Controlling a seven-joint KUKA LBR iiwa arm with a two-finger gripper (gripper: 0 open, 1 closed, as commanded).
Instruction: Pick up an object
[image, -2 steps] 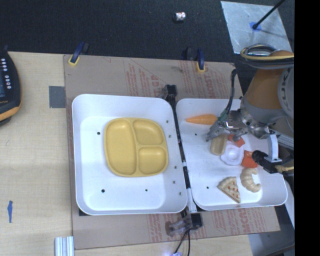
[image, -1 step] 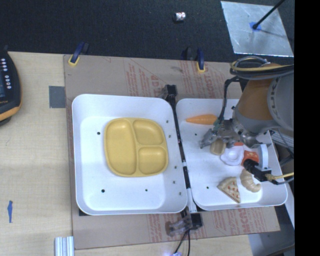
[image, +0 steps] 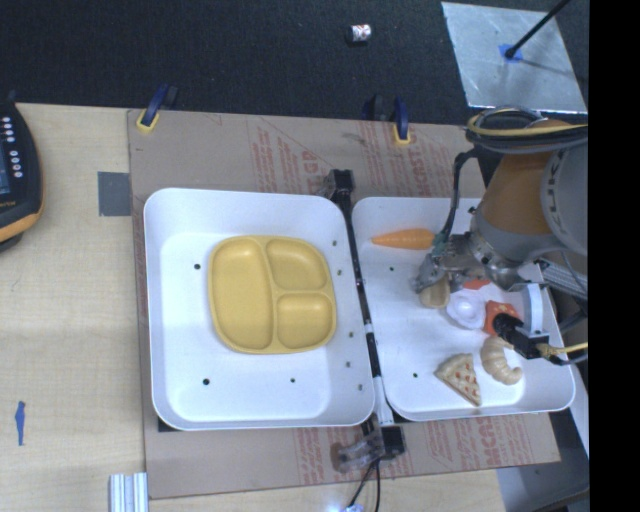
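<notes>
- Bins: two shallow white bins side by side on a cardboard sheet (image: 250, 140) at frame centre.
- Left bin (image: 170, 400) holds one yellow divided plate (image: 270, 293) with three compartments, lying flat near its middle.
- Right bin (image: 400, 395) holds an orange carrot (image: 402, 239) at its upper left, a pizza slice (image: 460, 378) and a croissant (image: 500, 360) near its lower edge, a white round item (image: 464, 309) and a red-orange item (image: 497, 313) at centre right.
- Gripper (image: 436, 283) sits low in the right bin, just beneath the carrot, upon a small tan item (image: 434, 295); finger opening and hold cannot be determined.
- Arm (image: 520, 195) enters from upper right.
</notes>
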